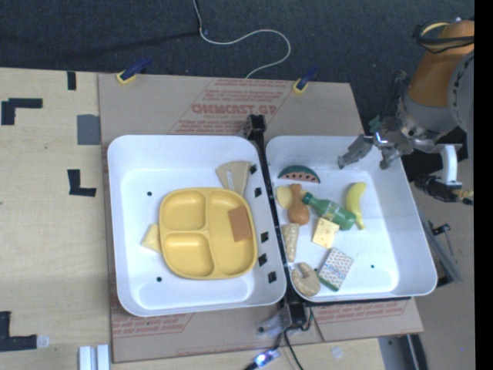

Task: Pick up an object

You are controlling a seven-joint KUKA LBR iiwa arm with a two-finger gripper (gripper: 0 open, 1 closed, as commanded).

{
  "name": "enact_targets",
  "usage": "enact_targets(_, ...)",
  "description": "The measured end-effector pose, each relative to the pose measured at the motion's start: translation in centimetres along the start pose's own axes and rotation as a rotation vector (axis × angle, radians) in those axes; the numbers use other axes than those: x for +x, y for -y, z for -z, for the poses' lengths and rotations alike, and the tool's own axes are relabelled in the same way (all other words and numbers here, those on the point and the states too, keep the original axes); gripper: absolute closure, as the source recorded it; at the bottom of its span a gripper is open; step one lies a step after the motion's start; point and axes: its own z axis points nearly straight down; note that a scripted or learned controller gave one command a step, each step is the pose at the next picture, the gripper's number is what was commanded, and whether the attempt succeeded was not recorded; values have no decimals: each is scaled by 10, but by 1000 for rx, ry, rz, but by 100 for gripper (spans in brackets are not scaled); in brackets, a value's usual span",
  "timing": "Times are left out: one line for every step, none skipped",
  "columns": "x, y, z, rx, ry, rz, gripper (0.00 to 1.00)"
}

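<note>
My gripper (370, 151) hovers over the back right part of the right bin (400, 272), open, with nothing between its fingers. Below it in that bin lie a banana (355, 202), a green bottle (333, 210), a watermelon slice (299, 175), a chicken drumstick (296, 207), a cheese wedge (325, 232), a patterned packet (336, 268), a pale bread stick (290, 242) and a tan shell-like piece (305, 279). The banana sits closest to the fingers, a little in front of them.
The left bin (127, 230) holds a yellow divided plate (206, 232) with a brown slab (240, 223) on it, a beige wedge (236, 176) behind it and a pale wedge (150, 238) at its left. A black clip (256, 124) joins the bins at the back.
</note>
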Motion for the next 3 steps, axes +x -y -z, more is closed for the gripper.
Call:
enact_targets(7,9,-52,-1,0,1,0)
enact_targets(9,9,-86,-4,1,2,0)
enact_targets(10,7,-73,-7,2,3,100)
